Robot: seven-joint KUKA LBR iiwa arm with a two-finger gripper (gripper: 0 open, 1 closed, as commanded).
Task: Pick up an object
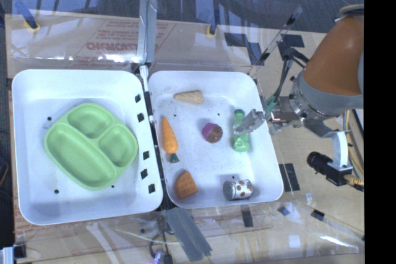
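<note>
White bins (25,151) hold a pale green divided plate (91,144), orange carrot (169,135), maroon ball (212,132), and tan bread (189,96).

Single fixed camera above the bench (74,40), looking down at a slant, far enough to take in both white bins (25,133) whole. Arm (334,65) enters from frame right.

A green 3-compartment plate (91,145) lies flat in the left white bin (25,195) on the surface (303,198), well left of the claw (249,122).
</note>
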